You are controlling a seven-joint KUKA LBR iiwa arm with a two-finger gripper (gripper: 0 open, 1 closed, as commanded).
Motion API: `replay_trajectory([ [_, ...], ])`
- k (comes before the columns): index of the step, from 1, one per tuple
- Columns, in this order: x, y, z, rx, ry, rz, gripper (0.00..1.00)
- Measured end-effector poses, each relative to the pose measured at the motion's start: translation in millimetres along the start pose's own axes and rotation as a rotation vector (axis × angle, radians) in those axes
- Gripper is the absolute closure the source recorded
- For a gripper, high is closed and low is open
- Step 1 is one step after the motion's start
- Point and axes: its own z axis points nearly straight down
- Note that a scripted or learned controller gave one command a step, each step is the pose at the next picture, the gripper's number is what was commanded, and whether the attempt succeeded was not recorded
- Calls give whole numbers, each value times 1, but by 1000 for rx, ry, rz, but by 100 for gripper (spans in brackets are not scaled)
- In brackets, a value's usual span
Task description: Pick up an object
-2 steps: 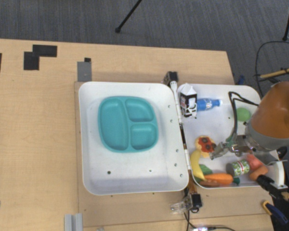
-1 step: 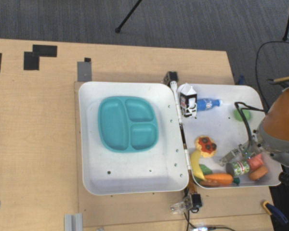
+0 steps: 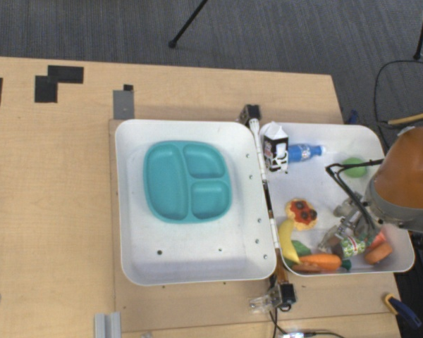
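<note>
A slanted overhead view of a wooden bench (image 3: pixel 49 210) holding two shallow white bins side by side.

Nearest the bottom edge, in the right bin (image 3: pixel 381 143), lies a cluster of toy food: an orange carrot (image 3: pixel 319 262) along the near wall, a yellow banana (image 3: pixel 287 239) just left of it, and an orange-red piece (image 3: pixel 378 252) in the near right corner. The gripper (image 3: pixel 344 236) is down among these items, over a small green-and-white can-like object (image 3: pixel 352 246); whether its fingers are spread or closed, and whether anything sits between them, cannot be told from this angle. The arm (image 3: pixel 409 178), with its orange band, enters from the right above the bin.

A little farther back sits a yellow and red piece (image 3: pixel 301 213) near the bin's middle. Beyond that, a green round item (image 3: pixel 353 165) lies by the arm, and at the far wall a small black-and-white milk carton (image 3: pixel 275 148) stands just beside a blue bottle (image 3: pixel 304 151) lying on its side.

The left bin (image 3: pixel 134 259) holds a teal divided plate (image 3: pixel 187 182).
</note>
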Motion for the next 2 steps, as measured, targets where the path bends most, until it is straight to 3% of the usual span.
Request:
replay_trajectory([
  [1,-2,2,-11,-3,-5,3,100],
  [2,29,85,-97,1,10,-14,100],
])
